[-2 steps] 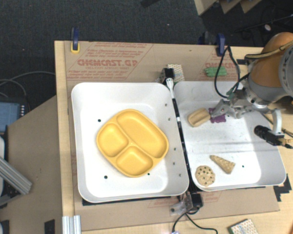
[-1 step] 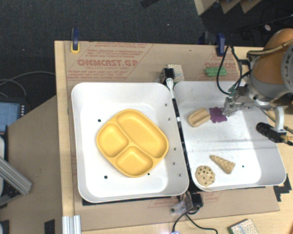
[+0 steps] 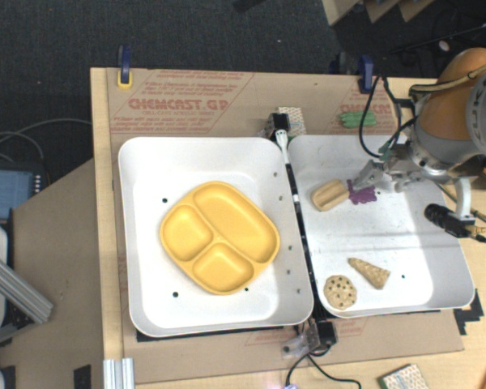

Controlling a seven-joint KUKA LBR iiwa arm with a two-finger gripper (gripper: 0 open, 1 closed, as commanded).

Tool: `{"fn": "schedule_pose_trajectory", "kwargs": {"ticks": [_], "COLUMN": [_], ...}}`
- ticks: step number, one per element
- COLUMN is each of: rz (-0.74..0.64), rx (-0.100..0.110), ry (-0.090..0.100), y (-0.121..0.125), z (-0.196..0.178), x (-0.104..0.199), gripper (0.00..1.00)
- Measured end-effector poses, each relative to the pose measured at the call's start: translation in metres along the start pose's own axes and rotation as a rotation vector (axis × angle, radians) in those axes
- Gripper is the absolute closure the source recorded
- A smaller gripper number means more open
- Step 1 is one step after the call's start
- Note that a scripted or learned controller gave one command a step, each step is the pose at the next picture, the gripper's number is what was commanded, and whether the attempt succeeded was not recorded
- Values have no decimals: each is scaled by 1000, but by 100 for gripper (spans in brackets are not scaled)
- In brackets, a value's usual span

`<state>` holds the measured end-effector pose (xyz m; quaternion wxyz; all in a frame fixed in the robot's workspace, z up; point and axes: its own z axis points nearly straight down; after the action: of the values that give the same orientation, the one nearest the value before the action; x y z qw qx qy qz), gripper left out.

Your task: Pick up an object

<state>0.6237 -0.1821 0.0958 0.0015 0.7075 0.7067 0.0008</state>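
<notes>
you have two white bins on the bench, and the seam [image 3: 296, 217] between them is your landmark. left of the seam, the left bin [image 3: 146, 298] holds a yellow tray [image 3: 219, 236] with three compartments, lying flat near the bin's middle and turned at a slant.

right of the seam, the right bin [image 3: 437, 290] holds the small things. a tan block [image 3: 329, 194] lies just right of the seam in the bin's upper part, tilted. a purple piece [image 3: 361, 192] lies just beside the block's far end, on the side away from the seam; they look to be touching, though the view is too small there to be sure. lower down, a round cookie [image 3: 339, 292] sits close to the seam near the bin's front wall, and a tan wedge [image 3: 369, 272] lies a little further from the seam, apart from the cookie, its point turned toward the seam.

your arm [image 3: 458, 112] comes in from the far side of the right bin, well away from the seam. the gripper [image 3: 376, 177] is low over the purple piece, fingertips at its upper edge. you cannot tell from here how far apart the fingers stand, nor whether anything is between them.
</notes>
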Motion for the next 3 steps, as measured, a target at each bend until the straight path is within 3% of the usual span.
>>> {"fn": "schedule_pose_trajectory", "kwargs": {"ticks": [1,2,3], "rz": [-3,-2,-2], "rx": [1,-4,-3], "ry": [0,-2,-2], "y": [8,9,9], "z": [12,0,0], "x": [12,11,11], "gripper": [0,100,0]}}
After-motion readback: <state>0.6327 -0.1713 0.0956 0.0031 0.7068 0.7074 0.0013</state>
